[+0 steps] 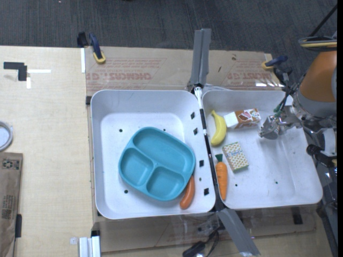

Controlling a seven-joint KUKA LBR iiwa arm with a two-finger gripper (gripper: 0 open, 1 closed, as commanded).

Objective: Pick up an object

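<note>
Hovering jaws (269, 129) just right of, perhaps touching, carton (248, 117)

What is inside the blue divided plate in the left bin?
All three compartments of the blue plate show bare blue. The orange sausage lies beside its lower right rim, outside it. What the plate covers underneath cannot be seen.

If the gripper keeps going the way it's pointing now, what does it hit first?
The gripper points left across the right bin. Straight on, it would likely meet the small red and white carton first, with the banana beyond it, though its height above the bin floor is unclear.
</note>
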